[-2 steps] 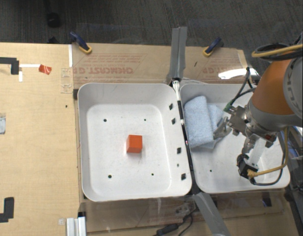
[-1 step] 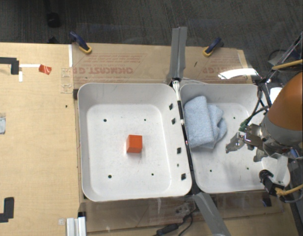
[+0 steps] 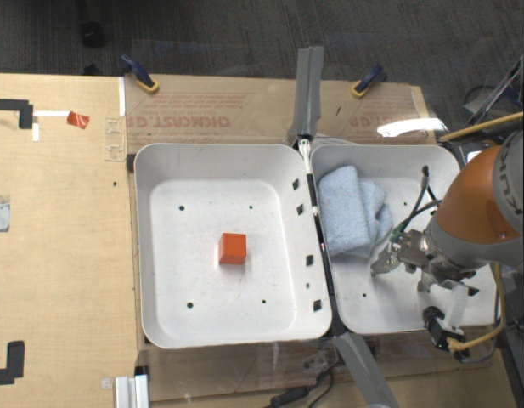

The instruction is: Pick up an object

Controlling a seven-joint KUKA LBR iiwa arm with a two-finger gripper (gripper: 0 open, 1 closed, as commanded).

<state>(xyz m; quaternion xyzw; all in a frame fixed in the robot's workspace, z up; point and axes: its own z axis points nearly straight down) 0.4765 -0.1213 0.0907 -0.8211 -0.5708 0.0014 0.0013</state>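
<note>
Low in right shallow white plastic bin point(image 3: 363, 320): grey two-finger gripper point(image 3: 385, 262), finger state impossible to tell, just beside folded light-blue cloth point(image 3: 351, 211). Mid-left bin point(image 3: 160, 253): small orange cube point(image 3: 233, 249). Beyond: brown cardboard sheet point(image 3: 211, 110).

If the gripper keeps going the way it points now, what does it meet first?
Most likely the folded light-blue cloth in the right white bin; the gripper points leftward beside it, though depth is unclear.

A robotics lab: cardboard sheeting point(image 3: 270, 109) clamped beside two white bins point(image 3: 151, 228), a grey-and-orange arm point(image 3: 482, 202) over them, cables trailing nearby.
</note>
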